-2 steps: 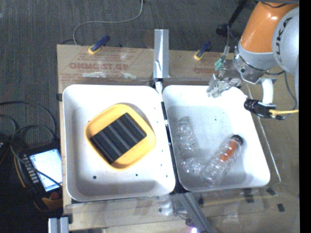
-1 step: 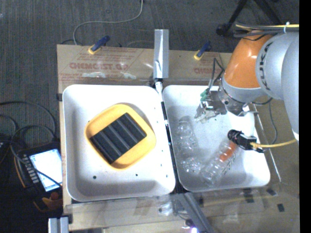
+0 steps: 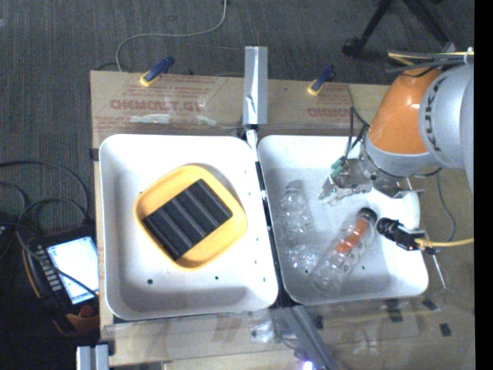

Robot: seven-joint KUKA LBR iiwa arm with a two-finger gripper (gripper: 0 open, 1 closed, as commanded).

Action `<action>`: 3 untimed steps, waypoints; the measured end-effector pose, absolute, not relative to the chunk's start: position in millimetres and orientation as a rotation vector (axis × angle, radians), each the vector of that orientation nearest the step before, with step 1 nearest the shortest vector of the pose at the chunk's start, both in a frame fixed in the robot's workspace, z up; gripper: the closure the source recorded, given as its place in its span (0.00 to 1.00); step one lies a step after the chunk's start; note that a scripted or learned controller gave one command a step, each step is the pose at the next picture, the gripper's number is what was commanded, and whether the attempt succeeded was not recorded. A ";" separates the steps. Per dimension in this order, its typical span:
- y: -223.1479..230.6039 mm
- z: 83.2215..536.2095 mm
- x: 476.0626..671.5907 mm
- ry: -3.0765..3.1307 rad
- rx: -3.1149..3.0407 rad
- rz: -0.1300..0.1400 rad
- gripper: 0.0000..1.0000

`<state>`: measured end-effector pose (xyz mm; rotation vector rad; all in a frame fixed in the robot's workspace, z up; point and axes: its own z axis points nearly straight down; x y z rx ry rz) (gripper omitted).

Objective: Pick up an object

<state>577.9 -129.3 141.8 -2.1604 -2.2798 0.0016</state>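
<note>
A yellow rounded pad with black ribbed top (image 3: 192, 215) lies mid-left bin (image 3: 115, 284), untouched. In the right bin (image 3: 412, 284), clear plastic bottles (image 3: 343, 249) lie at six o'clock, just below the gripper (image 3: 348, 177). Whether it is clenched I cannot tell; nothing looks lifted, so the pick remains to do.

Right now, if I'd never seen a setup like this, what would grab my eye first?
Probably the yellow tray with a black ribbed insert, lying at an angle in the left bin. Next, the big grey arm with its orange band, reaching in from the right over the right bin. In that bin lie clear plastic bottles, one with an orange label toward the bin's right side.
</note>
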 end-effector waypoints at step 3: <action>-218.6 111.3 547.2 -2.561 -1.818 -0.001 0.00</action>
